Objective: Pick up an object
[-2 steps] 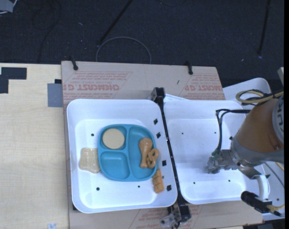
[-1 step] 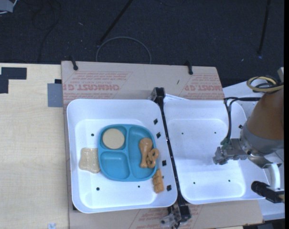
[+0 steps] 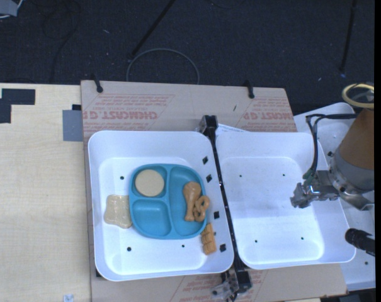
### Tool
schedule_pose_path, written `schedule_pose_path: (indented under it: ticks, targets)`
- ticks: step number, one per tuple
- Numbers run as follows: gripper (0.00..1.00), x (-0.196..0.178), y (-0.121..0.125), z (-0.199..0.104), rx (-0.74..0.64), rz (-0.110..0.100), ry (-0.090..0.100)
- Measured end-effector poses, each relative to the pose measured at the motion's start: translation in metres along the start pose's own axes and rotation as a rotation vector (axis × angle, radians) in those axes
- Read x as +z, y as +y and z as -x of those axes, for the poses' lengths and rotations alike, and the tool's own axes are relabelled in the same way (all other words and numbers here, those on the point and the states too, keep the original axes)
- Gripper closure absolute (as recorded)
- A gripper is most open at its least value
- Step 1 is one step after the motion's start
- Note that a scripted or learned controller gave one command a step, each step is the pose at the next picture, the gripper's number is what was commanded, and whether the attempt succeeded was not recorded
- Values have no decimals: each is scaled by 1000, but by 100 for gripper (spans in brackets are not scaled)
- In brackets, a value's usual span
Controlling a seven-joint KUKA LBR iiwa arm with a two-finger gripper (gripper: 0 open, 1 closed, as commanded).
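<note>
targets all in left bin: tan piece beside blue tray, round disc and pretzel shape on it. jaws over right bin, state unclear. better to cross left, centre above loose tan piece, then descend.

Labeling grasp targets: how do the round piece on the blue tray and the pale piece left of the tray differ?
The round piece is a disc; the pale piece is blocky with uneven edges. The round piece lies inside the tray, in its upper-left compartment; the pale piece lies on the left bin floor against the tray's left edge. The round piece looks slightly more tan, the pale piece creamier. Both are flat, light-coloured and far from the gripper.
</note>
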State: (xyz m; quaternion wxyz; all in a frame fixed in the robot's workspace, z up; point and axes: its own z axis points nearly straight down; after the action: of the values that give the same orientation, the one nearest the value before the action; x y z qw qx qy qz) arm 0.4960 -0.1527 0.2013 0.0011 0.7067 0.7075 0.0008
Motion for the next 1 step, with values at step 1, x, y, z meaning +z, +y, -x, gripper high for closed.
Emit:
schedule_pose_path:
  ticks: [1]
  targets:
    - [100, -7, 5, -46, -2, -4, 2]
